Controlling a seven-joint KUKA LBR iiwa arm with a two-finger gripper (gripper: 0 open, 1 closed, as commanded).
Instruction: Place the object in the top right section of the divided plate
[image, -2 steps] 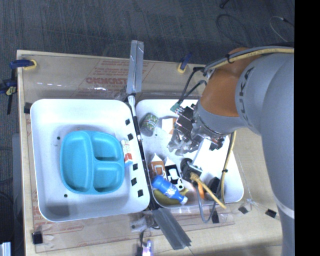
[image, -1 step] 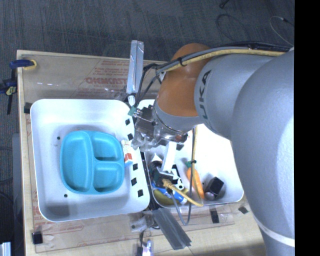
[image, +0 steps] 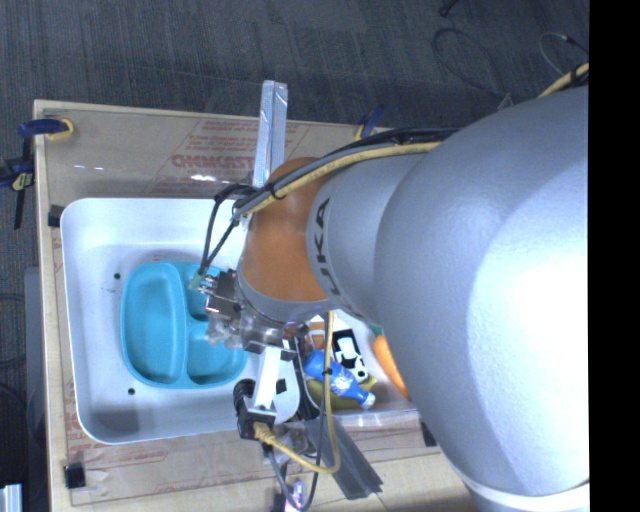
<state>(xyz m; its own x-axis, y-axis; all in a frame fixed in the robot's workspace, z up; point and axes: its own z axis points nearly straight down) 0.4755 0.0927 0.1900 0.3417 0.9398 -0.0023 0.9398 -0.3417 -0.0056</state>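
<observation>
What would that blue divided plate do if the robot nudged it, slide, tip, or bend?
The blue divided plate looks like moulded plastic, so probably stiff and light. It sits low and flat in the white bin, so tipping seems unlikely. On that smooth bin floor it would more likely slide than stay put.

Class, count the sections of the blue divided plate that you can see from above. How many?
2. The blue divided plate in the left bin shows one long section on its left and one smaller section at lower right; the arm may hide more.
</observation>
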